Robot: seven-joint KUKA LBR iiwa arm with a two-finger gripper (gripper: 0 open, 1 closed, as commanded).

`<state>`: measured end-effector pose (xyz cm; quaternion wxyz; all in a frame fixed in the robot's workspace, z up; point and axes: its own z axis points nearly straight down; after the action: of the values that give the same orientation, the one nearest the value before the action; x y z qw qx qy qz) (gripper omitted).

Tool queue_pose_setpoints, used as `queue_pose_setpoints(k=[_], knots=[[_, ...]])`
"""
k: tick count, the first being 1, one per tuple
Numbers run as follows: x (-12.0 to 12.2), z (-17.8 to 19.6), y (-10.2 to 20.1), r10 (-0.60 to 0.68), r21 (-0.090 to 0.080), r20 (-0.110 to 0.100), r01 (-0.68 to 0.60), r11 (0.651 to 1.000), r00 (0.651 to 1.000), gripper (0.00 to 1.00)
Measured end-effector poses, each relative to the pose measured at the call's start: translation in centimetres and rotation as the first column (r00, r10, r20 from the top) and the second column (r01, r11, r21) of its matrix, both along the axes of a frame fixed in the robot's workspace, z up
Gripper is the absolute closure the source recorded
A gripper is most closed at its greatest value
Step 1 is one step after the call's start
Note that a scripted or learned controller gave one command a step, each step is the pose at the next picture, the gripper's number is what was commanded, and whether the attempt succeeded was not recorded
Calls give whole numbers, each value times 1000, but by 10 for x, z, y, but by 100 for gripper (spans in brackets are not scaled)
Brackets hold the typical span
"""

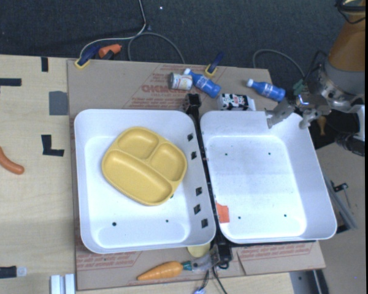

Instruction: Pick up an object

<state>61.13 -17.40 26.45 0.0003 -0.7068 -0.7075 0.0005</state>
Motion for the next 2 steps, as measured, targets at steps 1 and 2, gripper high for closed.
queue_pose_setpoints(k=[1, 2], knots=[[-14, -176, 23, 1, 4, -13, -1, 1000, 1000, 0], [32, -179, 79, 6, -1, 5, -6, 1000, 1000, 0]])
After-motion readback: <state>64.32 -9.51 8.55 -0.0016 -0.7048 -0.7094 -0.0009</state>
